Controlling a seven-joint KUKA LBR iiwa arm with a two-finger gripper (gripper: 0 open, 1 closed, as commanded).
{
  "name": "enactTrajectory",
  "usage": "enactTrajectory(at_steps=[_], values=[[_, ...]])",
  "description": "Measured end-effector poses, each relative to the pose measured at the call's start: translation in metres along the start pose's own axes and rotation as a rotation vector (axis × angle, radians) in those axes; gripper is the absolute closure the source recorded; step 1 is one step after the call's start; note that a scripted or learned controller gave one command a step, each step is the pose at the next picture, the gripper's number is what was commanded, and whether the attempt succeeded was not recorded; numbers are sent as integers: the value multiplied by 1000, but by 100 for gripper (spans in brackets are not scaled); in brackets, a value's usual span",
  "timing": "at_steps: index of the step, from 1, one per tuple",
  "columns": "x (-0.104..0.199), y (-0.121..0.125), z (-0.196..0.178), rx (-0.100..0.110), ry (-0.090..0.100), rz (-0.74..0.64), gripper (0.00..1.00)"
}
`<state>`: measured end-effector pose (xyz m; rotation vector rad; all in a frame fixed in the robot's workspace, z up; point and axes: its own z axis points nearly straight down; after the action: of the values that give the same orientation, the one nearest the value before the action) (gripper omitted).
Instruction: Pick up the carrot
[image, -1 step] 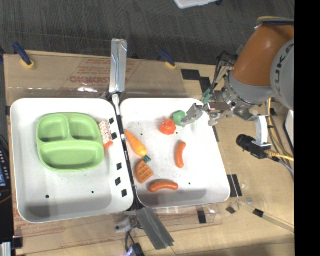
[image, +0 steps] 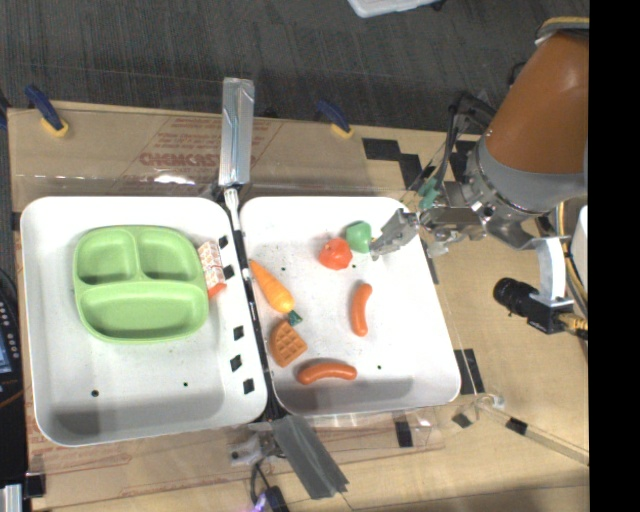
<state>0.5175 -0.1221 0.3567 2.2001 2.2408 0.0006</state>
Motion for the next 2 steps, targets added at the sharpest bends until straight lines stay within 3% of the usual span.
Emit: enactTrajectory(at_steps=[1,2], values=[[52,45,130,8,1,-184,0],[15,54,240,-1,-1,-54,0]])
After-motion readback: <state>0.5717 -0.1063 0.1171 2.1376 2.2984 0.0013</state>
